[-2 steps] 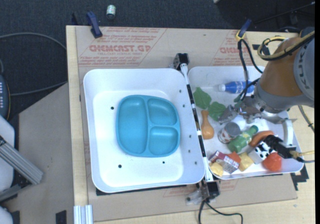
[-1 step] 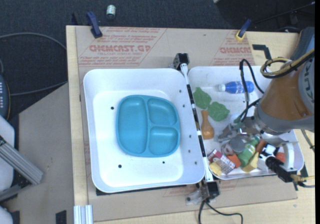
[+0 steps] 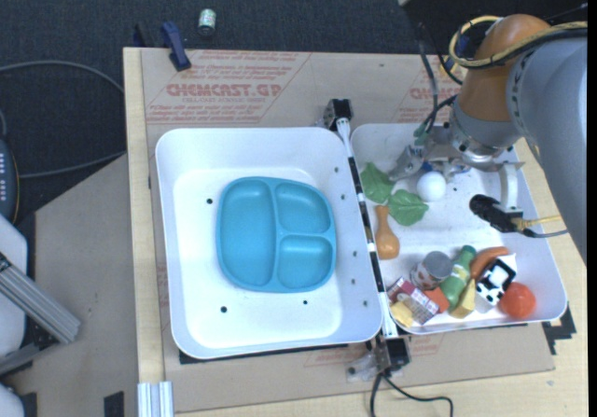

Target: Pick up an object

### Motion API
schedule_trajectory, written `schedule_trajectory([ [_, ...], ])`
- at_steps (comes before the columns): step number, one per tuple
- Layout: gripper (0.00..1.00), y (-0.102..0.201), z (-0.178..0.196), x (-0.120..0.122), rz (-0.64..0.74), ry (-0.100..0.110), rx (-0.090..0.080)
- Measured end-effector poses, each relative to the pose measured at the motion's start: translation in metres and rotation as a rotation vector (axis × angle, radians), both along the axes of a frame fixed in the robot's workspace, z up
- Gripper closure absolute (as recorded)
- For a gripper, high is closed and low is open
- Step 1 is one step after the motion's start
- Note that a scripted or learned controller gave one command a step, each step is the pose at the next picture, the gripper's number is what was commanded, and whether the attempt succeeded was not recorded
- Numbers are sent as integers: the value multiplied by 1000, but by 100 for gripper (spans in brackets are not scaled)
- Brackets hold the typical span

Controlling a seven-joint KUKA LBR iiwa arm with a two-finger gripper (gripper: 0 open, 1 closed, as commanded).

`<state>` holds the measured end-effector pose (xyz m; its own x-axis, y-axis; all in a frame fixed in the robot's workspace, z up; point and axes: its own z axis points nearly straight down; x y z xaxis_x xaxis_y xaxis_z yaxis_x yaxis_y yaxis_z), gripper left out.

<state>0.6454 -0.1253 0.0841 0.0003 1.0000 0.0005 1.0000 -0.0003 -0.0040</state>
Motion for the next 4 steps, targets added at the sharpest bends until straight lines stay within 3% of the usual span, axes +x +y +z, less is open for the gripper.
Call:
schedule_trajectory([
  [1,0,-39,50,19,-2,5,-1],
  [2,0,-92,82,22,1,-8,-4],
  [3,0,-94,0,-52,3,2,9],
  [4,0,-95,0,-136,2,1,7],
])
